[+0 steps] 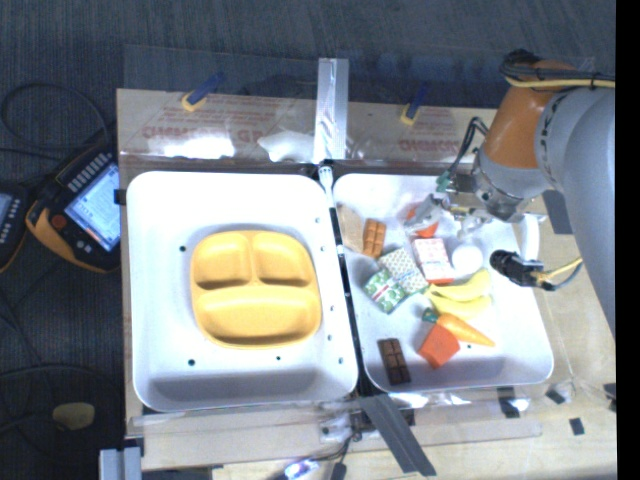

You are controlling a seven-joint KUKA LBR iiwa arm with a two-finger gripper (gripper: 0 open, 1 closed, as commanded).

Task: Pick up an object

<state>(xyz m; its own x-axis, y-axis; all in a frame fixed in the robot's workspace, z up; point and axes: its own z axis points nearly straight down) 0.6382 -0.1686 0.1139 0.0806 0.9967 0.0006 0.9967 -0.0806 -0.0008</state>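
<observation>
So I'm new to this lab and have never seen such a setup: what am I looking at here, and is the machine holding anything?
You are looking down at a slant from one fixed camera above a bench. The grey shape with an orange band is a robot arm reaching in from the right; its gripper hangs over the back of the right bin. I cannot tell whether it holds anything. That bin holds small toy foods: a banana, a carrot, an orange-red block, a chocolate bar, a green-patterned packet and a red-and-white box. The left bin holds a yellow compartment tray.
</observation>
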